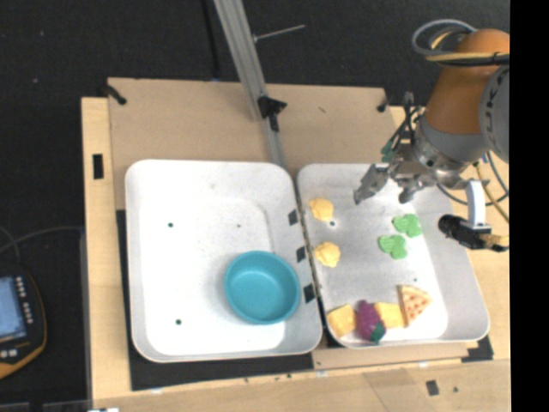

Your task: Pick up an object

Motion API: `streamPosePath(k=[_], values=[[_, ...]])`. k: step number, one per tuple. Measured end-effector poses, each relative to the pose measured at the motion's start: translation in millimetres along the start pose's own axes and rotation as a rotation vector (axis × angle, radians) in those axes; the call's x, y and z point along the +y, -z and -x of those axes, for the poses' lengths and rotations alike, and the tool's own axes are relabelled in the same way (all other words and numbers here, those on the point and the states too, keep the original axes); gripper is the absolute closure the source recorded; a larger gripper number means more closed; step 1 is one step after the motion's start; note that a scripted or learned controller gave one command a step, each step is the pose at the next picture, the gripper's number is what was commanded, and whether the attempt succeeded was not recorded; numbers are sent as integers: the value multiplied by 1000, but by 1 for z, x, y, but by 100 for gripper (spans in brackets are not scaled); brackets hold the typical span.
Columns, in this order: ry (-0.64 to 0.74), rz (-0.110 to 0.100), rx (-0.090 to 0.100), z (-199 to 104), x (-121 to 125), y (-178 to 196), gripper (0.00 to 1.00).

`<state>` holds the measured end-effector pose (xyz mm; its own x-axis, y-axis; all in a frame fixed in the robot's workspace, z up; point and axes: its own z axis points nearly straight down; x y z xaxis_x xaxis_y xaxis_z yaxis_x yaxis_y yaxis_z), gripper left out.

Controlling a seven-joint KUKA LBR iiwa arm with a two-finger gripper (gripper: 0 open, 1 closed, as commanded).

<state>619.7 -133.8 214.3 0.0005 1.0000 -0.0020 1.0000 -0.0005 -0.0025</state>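
My gripper (388,187) hangs open and empty over the far end of the right bin (463,316), in the approach step as I judge, and next must descend on a piece such as the green toy (407,225) just beside it.

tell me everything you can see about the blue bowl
The blue bowl is round, teal-blue and smooth, plastic by the look of it. It stands upright, mouth up, with nothing visible inside. It sits on the floor of the left bin, in the near right part, close to the wall beside the right bin. Nothing but the bin floor touches it.
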Motion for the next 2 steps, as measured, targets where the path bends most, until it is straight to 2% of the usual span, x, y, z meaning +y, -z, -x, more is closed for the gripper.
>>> streamPosePath(k=[2], values=[[-1,-1,1,2,-1,-84,0]])
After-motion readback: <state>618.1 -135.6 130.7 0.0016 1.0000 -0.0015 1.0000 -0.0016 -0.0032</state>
